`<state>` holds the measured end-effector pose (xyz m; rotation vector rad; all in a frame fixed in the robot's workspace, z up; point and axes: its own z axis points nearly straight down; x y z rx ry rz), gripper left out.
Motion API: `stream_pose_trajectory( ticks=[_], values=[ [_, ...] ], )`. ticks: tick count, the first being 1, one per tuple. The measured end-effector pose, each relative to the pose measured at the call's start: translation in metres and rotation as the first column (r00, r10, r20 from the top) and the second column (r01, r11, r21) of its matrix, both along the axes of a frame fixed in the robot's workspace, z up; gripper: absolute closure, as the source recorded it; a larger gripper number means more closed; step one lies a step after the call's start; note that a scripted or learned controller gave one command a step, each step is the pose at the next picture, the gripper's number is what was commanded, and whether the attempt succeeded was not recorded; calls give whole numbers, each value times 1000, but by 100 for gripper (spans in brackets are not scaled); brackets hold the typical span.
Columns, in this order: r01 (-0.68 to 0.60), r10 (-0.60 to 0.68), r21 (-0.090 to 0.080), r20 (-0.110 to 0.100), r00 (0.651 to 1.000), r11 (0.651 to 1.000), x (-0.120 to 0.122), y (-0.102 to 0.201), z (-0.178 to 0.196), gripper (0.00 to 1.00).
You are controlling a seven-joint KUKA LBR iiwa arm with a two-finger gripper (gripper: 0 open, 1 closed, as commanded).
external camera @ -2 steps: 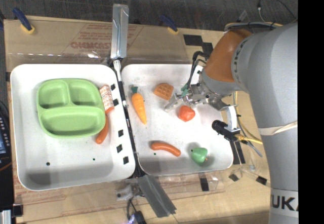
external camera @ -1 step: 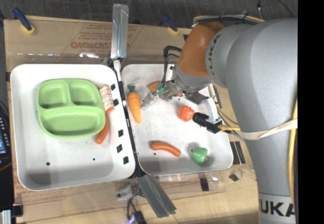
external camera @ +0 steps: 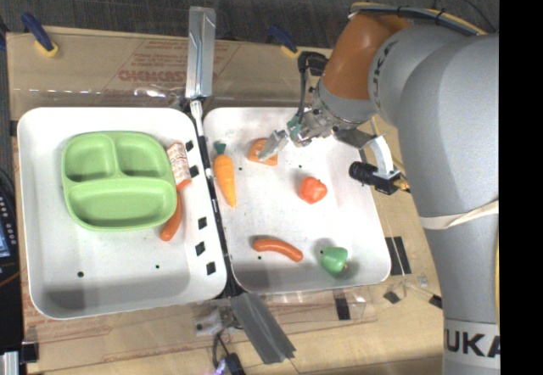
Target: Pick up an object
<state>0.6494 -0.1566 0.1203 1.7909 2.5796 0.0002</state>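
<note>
While the end effector (external camera: pixel 273 147) sits low in the right bin (external camera: pixel 365 229), its fingers close narrowly on an orange piece (external camera: pixel 258 148) near the bin's upper-left area.

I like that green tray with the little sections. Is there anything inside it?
No food lies inside the green tray. A small packet and an orange sausage sit against its right rim. What lies under the tray is covered.

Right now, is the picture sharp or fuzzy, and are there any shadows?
In the camera view, the carrot and green tray look fairly sharp; the gripper is slightly soft. Lighting is even, with faint shadows under the green pepper and along the left bin's lower rim. No strong glare.
</note>
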Motion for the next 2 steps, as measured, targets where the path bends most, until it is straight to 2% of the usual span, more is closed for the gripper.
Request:
stream_pose_trajectory(
  ticks=[1,2],
  values=[
    [196,-196,1,-6,981,981,7,44,-28,0],
    [190,-190,1,-5,982,982,8,45,-17,100]
  ],
)
